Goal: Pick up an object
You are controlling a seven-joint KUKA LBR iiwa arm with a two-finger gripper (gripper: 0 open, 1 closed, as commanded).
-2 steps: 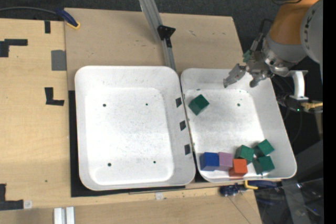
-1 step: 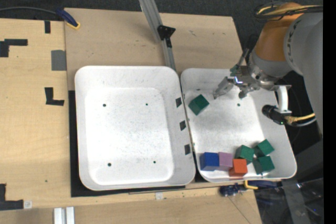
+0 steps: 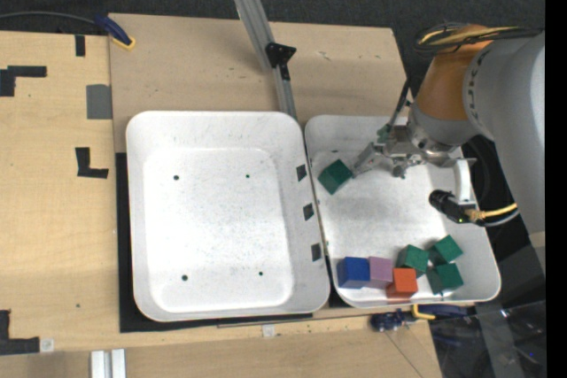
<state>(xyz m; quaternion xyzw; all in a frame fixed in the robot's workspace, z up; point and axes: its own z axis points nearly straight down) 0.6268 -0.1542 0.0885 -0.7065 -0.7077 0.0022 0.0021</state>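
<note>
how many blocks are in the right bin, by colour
green: 4, one lone block near the end effector, three in the near-corner cluster
blue: 1
purple: 1
orange: 1
total: 7

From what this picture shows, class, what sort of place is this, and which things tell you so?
Probably a robotics lab: a robot arm reaches over two white bins on a wooden bench, with coloured blocks as practice pieces.
</note>
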